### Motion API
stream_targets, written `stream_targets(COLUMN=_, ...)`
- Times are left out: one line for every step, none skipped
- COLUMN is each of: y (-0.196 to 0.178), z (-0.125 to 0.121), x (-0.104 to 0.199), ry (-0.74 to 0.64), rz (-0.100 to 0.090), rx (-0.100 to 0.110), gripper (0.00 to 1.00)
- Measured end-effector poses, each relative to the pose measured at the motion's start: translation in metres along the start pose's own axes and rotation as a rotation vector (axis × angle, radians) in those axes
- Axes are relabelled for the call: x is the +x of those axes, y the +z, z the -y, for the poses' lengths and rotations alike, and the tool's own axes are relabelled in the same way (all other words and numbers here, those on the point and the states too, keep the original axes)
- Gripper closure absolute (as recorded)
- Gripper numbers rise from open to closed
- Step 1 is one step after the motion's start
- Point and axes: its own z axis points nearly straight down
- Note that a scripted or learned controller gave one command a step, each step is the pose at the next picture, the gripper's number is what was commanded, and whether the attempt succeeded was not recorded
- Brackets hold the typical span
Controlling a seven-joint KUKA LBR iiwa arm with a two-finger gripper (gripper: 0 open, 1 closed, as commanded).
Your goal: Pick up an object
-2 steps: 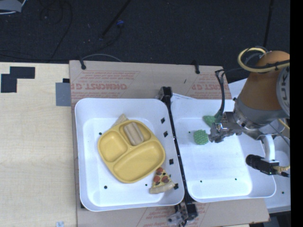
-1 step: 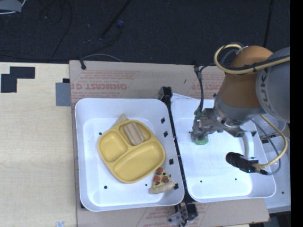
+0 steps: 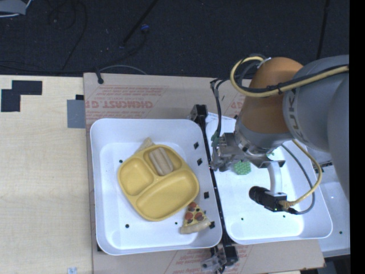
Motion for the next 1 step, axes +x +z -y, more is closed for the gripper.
stream_targets(y=0.0068, z=-0.0061, x=0.0549, ry=0.000, rz=0.001, rx=-0.001, gripper=1.00)
